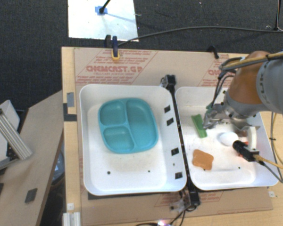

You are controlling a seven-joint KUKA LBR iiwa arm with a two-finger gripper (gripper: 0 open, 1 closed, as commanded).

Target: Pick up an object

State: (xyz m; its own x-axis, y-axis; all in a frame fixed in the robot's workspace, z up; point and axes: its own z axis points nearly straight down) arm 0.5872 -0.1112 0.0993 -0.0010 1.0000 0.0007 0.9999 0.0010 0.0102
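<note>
The green block (199,125) lies in the right bin (226,179), close to the divider between the two bins, in the upper left part of that bin's floor. It is a flat, narrow strip, and its long axis runs from upper left to lower right in the camera view, only slightly off the line of the divider. Its lower end points toward the orange piece (203,159), which sits apart from it nearer the front wall. A small white object (225,138) rests just right of the block's lower end.

My hand (210,119) is down inside the right bin, right beside the block's right edge, near its middle. I cannot tell from here whether my fingers are apart or together, nor whether they touch the block. My grey arm (269,86) comes in from the right above the bin.

The left bin (92,173) carries a teal divided tray (128,125). Both bins sit on the desk (122,67).
</note>
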